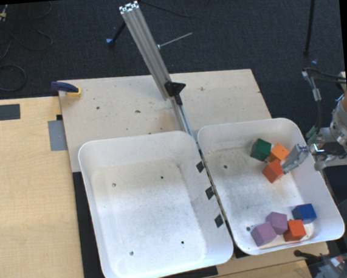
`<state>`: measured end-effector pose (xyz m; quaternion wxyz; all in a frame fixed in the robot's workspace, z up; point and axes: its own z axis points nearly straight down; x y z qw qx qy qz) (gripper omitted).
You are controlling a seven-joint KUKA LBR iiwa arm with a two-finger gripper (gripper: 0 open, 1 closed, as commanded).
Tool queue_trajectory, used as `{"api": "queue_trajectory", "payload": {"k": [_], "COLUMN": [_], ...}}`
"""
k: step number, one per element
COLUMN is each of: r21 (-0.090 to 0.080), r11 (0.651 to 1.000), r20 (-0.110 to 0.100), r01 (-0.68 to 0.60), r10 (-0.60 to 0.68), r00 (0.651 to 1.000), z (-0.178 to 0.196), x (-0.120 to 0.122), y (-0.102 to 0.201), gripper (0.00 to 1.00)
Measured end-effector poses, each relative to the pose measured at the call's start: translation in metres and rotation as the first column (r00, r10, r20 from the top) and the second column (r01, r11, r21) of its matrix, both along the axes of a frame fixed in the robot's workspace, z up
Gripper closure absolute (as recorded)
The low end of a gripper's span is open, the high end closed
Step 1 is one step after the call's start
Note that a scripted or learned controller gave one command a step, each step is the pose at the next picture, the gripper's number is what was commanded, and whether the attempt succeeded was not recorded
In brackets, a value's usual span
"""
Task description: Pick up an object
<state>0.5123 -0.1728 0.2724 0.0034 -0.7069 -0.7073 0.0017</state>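
Blocks are lying in two clusters inside the right bin (231,137), the landmark for this scene: a green block (260,149), an orange block (279,152) and a red block (272,171) are sitting together toward its upper right, while two purple blocks (269,228), a second red-orange block (295,230) and a blue block (304,212) are resting against its lower right wall. Reaching in over the bin's right rim, the gripper (292,157) is hanging just beside the red block and the orange block, near or touching them; whether its grip is released or clenched cannot be told at this size. No block is showing between its tips, and all are appearing to rest on the bin floor, so the pick is judged not yet done: closing on one block and lifting it are still remaining. Left of this landmark, the left bin (86,156) is lying alongside.
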Motion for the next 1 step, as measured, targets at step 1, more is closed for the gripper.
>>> {"api": "queue_trajectory", "payload": {"k": [1], "r21": [-0.001], "r11": [1.0], "r20": [0.004], "r01": [0.003], "r10": [-0.003], "r00": [1.0], "z": [0.0017], "x": [0.0001], "y": [-0.0009], "gripper": [0.0]}}
